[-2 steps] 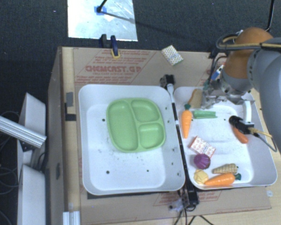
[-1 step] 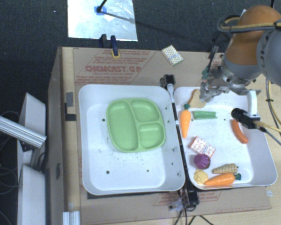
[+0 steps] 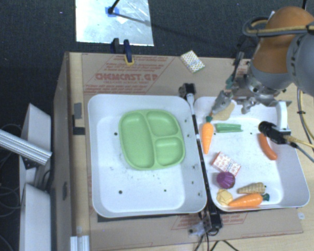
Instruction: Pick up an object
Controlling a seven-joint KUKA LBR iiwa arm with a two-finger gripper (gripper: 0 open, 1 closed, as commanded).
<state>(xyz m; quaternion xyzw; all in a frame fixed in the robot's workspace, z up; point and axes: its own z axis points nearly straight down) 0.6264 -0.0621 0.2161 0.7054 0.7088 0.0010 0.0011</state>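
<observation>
A grey robot arm reaches in from the right over the far end of the right-hand white bin. Its gripper hangs low there, and the two fingers stand apart, released, closed on nothing.

A small cream lump lies between the fingers, against the one nearer the wall between the bins; whether it touches the lump cannot be told.

Just below the fingers lies a green bean, with an orange carrot beside it along the bin's wall. Off to the far side of the fingers, towards the arm, lies a red sausage.

Further below the fingers sit a pink checked packet and a purple onion, nearly touching. Well away, at the near rim, a second carrot lies under a pale cone.

The left bin, well apart from the fingers, holds a green divided plate.
</observation>
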